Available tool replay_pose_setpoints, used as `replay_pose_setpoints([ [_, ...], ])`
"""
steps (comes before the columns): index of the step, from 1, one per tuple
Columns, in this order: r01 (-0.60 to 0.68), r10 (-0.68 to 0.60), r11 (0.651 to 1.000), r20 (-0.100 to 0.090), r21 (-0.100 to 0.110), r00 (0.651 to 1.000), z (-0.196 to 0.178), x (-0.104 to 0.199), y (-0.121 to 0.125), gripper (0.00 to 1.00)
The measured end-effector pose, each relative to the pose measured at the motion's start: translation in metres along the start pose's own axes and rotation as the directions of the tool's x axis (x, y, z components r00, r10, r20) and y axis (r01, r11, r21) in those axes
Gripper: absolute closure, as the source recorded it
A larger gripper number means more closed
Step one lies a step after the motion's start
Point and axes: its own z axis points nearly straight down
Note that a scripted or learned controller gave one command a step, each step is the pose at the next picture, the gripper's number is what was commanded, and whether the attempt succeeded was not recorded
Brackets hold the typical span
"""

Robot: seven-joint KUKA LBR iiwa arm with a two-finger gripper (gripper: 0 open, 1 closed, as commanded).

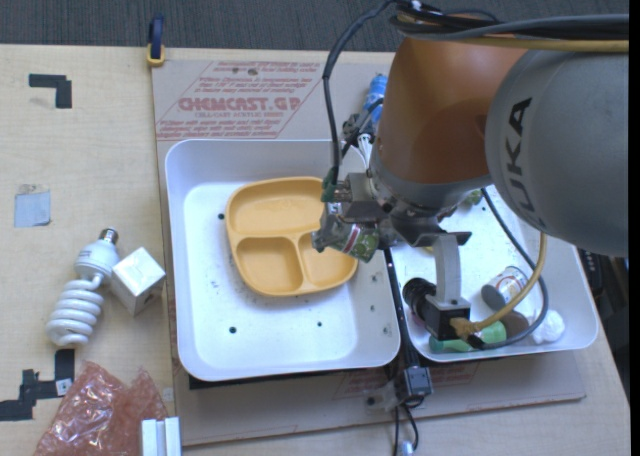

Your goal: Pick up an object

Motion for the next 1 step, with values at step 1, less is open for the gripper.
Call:
replay_pose_setpoints([
  [1, 0.000, 0.000, 1.000, 0.000, -0.001, 1.000, 0.0128, -0.0579, -0.0044, 1.00],
])
